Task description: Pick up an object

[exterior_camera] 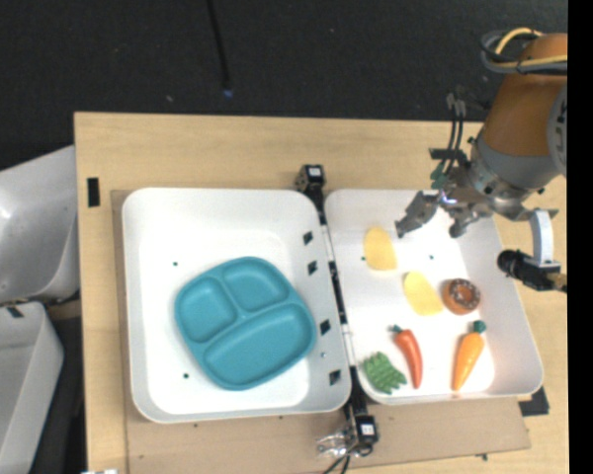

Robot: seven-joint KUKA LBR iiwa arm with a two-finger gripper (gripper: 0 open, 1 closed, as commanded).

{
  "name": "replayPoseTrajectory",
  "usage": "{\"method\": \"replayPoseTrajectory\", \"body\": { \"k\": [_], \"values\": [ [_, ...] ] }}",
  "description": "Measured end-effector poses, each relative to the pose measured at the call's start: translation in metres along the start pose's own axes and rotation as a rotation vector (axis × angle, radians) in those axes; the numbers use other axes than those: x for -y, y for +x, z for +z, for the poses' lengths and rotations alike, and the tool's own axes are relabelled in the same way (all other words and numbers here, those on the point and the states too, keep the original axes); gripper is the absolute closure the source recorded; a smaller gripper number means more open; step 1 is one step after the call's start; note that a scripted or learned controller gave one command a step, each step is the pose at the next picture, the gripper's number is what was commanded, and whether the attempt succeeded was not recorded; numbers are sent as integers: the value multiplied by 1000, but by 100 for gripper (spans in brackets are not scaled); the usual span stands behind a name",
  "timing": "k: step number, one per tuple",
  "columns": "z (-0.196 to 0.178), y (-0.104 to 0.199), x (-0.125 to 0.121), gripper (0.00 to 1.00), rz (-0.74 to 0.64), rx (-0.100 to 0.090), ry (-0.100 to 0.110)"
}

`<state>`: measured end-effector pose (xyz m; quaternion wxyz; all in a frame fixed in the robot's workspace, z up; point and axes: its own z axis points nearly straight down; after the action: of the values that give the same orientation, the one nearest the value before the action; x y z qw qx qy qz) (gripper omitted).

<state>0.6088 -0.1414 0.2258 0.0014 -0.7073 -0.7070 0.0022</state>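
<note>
A pale wooden bench (99, 156) is seen against a dark floor, bearing two white bins side by side. The left bin (148, 225) holds a blue divided plate (242, 321). The right bin (504, 363) holds the pickable things: a yellow piece (380, 249) at centre-left, a second yellow piece (422, 293) below it, a brown doughnut (462, 295) touching that one, a red pepper (407, 355), a green leafy piece (384, 371) and an orange carrot (467, 357) along the lower edge. The gripper (436, 214) hangs at the upper right of the frame with its fingers spread wide and nothing between them, near the upper yellow piece. A grasp could slip off that rounded piece, judging by its shape, or merely push it aside. The second yellow piece and doughnut lie touching, so a descent there could catch both.
</note>
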Motion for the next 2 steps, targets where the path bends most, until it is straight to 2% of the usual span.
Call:
{"method": "replayPoseTrajectory", "body": {
  "k": [1,2],
  "values": [
    [63,0,-4,0,2,0,0],
    [106,-1,-9,0,4,0,-3]
  ]
}}
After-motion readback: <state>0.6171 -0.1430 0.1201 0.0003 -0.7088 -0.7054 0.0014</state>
